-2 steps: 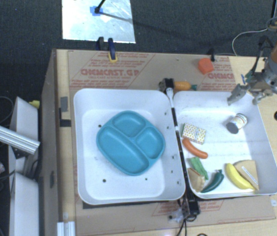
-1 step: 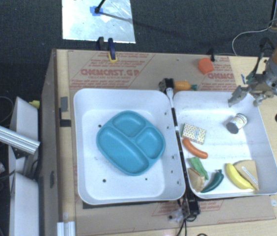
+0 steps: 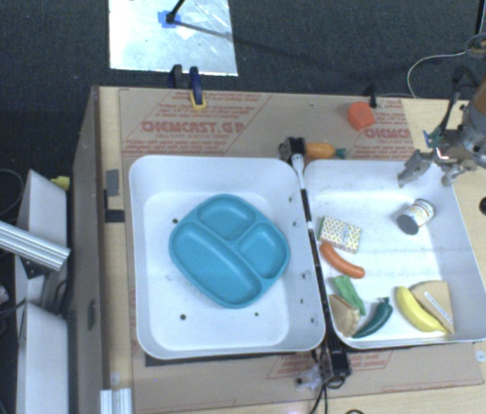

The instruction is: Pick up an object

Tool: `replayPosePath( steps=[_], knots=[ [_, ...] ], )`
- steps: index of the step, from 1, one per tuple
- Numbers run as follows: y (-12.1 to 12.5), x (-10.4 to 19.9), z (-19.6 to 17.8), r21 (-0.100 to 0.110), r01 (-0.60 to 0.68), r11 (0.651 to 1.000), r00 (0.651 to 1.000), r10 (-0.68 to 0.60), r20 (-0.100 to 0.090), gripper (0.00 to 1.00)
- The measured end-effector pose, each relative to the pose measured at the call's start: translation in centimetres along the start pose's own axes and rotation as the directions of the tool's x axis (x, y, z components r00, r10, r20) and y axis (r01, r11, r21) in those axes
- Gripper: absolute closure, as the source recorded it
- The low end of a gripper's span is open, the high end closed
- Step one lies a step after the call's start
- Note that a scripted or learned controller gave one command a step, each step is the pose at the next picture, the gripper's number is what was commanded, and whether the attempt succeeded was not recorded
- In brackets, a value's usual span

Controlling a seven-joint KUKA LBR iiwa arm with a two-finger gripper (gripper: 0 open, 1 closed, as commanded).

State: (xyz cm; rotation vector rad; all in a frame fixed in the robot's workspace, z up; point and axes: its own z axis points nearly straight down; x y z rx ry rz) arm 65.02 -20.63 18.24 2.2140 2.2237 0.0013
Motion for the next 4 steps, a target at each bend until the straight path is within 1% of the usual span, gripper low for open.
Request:
replayPosePath(
  steps=[2, 3, 4],
  knots=[
    [-0.6, 0.0, 0.5, 0.001, -0.002, 1.0, 1.0, 0.002, 0.0, 0.0],
    [-0.4, 0.0, 2.5, 0.001, -0.001, 1.0, 1.0, 0.001, 0.0, 0.0],
    [-0.6, -0.1, 6.0, -0.004, -0.002, 1.0, 1.0, 0.002, 0.003, 0.0]
  ],
)
